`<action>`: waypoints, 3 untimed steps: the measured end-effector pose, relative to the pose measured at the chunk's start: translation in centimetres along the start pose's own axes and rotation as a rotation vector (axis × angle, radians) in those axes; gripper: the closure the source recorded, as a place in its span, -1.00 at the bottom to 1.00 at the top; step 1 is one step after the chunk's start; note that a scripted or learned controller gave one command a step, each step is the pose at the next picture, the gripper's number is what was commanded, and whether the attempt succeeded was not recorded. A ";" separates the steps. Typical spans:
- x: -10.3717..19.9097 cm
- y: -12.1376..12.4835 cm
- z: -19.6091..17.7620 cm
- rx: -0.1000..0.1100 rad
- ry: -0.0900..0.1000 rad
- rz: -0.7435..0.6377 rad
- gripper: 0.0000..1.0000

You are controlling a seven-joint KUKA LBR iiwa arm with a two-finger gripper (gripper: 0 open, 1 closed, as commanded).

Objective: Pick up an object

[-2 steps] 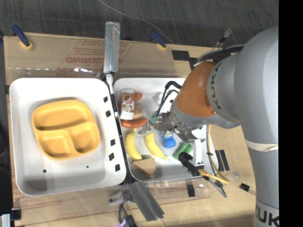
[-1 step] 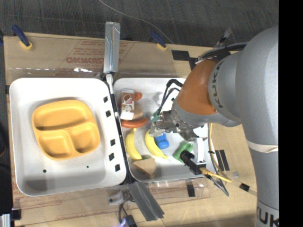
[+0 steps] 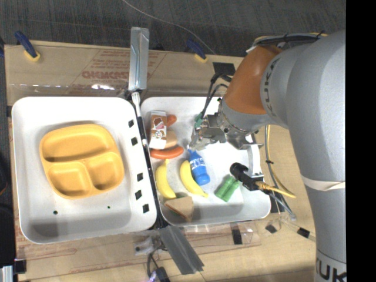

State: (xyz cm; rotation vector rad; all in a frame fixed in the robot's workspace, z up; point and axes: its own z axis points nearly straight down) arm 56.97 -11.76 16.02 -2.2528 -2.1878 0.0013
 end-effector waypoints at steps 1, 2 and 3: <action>-0.7 0.6 -5.5 -0.004 0.000 0.032 1.00; -0.7 0.6 -5.3 0.000 0.000 0.031 -1.00; 6.2 4.8 -14.4 -0.004 0.000 -0.122 -1.00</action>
